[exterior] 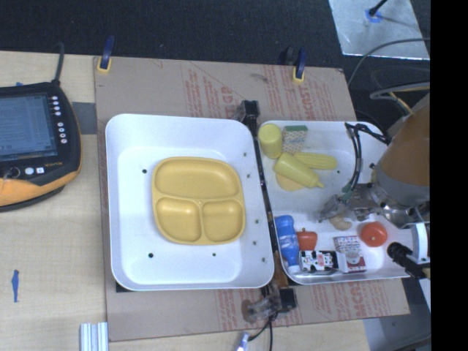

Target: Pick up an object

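Overhead view of the worktop (183, 72) with two white bins. The left bin (124, 262) carries a yellow divided plate (197, 198). The right bin (322, 278) holds the candidate objects: a yellow cup (270, 140), a green-topped sponge (295, 136), yellow corn-like pieces (300, 169), a blue bottle (286, 241), a small red piece (308, 238), two small cartons (333, 258) and a red tomato-like ball (374, 233).

Step in hand, as judged: the approach or descent onto a target, with no pick yet made. The grey arm (409, 159) reaches in from the right over the right bin, wrist bent downward. The claw (341, 209) sits low at the bin's middle, just above or perhaps touching a small pale item (341, 224); the view here is blurred.

No object is seen between the claw's fingers, and whether it is released or clenched cannot be told.

The next move calls for centring over one object, clear of its close neighbours, then closing and lifting straight up.
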You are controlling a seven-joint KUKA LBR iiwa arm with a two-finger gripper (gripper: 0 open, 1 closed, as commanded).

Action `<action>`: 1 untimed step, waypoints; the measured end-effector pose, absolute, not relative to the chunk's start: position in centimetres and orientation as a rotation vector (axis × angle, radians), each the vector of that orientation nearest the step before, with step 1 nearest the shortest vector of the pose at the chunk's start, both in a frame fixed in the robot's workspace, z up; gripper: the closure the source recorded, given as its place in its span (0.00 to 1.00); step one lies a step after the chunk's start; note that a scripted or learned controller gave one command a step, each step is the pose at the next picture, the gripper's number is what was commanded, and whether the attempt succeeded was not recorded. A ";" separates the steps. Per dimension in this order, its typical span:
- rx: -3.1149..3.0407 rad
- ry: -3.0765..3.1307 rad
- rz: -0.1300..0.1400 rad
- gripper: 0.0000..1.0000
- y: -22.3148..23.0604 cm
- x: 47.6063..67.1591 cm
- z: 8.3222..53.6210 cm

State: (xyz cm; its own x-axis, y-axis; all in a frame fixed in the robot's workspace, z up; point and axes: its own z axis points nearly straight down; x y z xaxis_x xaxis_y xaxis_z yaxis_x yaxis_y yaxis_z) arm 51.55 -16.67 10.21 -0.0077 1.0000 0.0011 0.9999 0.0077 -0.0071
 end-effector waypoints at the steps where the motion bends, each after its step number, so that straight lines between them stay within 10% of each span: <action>1: -2.206 -2.226 0.008 1.00 -16.7 51.5 11.2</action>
State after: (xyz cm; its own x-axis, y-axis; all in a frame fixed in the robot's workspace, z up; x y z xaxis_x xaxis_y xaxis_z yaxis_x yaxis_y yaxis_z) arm 51.54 -16.74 11.22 -0.0090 1.0000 0.0017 0.9999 0.0090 -0.0087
